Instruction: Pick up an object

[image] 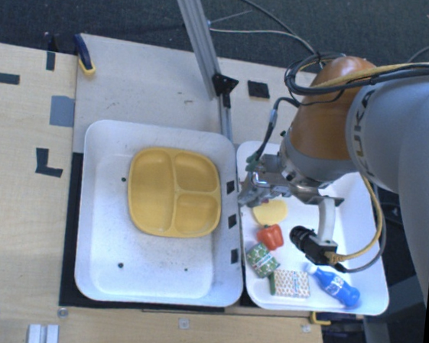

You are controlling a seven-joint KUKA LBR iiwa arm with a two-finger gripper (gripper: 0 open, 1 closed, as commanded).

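My gripper (261, 186) hangs low over the left part of the right bin (374, 223), just above a pale yellow rounded piece (271, 212). Right below that piece lies a small red item (270, 235). Toward the bin's front sit a green wrapped item (262, 261), a white speckled packet (291, 283) and a blue bottle (335, 286) on its side. The grey arm with its orange band covers the back of this bin.
The left bin (102, 215) holds a yellow divided plate (175, 192). A metal pole (201, 35) slants up from the bench behind the bins. Black tape marks dot the wooden bench on the left.
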